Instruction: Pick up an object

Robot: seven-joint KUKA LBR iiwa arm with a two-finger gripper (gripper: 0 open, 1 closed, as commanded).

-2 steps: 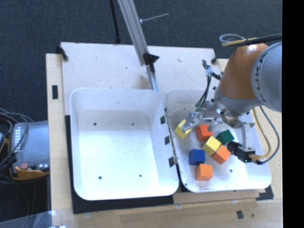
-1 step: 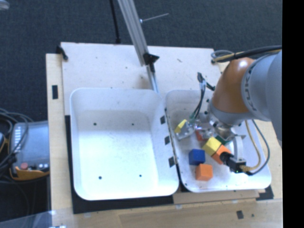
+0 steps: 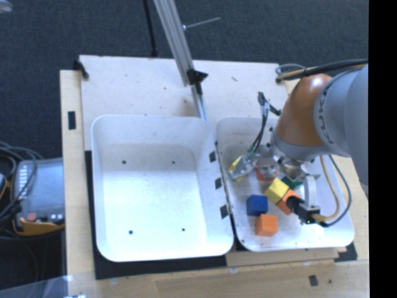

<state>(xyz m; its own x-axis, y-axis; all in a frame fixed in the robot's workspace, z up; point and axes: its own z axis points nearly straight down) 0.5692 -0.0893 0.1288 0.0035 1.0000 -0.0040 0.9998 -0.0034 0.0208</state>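
I see the gripper (image 3: 286,194) low in the right bin (image 3: 338,234), beside the blue cube (image 3: 257,204); its grip I cannot tell.

The scene was evenly and fairly brightly lit from above, a cool, slightly bluish cast over everything. The left bin (image 3: 155,185) glared close to pure white, its floor nearly washed out — only faint specks showed. Shadows were soft and short, darkest under the arm (image 3: 322,117) over the right bin (image 3: 335,234). The whole frame was low in resolution and mildly soft; small parts near the wrist smeared together. The dark carpet (image 3: 74,17) looked grainy — little detail.
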